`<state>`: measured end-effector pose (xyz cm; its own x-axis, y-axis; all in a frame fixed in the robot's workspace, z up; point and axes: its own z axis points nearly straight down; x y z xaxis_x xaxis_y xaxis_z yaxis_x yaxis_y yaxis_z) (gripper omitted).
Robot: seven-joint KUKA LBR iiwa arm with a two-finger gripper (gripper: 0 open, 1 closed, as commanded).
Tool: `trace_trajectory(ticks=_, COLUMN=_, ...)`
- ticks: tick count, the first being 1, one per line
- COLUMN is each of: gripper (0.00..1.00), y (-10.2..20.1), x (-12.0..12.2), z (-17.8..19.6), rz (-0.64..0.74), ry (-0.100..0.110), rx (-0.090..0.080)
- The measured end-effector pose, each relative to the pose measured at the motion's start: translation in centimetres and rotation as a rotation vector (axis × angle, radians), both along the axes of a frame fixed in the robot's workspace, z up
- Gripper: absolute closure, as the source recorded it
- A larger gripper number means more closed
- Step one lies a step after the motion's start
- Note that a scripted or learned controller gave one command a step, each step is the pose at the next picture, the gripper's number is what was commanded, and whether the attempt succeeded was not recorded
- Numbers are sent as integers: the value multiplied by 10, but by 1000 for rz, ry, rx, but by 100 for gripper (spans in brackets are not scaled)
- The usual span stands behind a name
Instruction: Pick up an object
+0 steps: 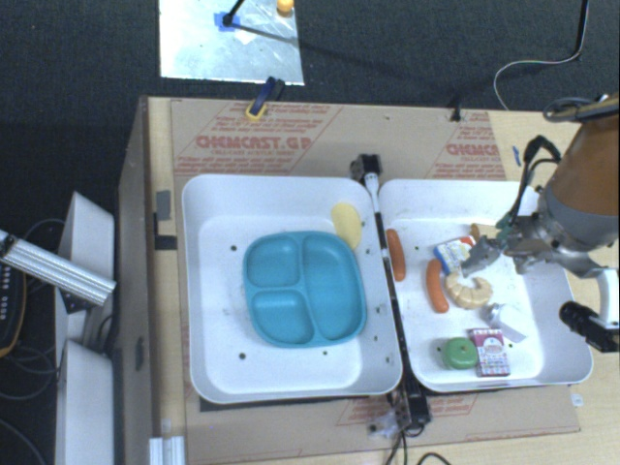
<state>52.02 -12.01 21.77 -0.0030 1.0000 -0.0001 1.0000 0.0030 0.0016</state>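
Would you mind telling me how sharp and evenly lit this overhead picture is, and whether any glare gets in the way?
In the camera view, lighting is even and soft, with faint shadows; the blue tray reads clearly. The white bins are bright but not blown out. The gripper looks slightly soft, so I cannot judge its fingers. The shiny sheet on the floor catches mild glare.

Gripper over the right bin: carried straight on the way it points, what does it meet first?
Probably the pale cream croissant-shaped toy, just below-left of the gripper; the small blue-and-white packet lies close beside, and depth is unclear.
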Motion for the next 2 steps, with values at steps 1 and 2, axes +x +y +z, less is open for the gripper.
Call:
trace_trajectory(ticks=1, gripper=0, y=19, x=27, z=-133, rz=-1, ry=-1, rx=0)
trace_trajectory(ticks=2, gripper=100, y=19, x=27, z=-123, rz=-1, ry=-1, rx=0)
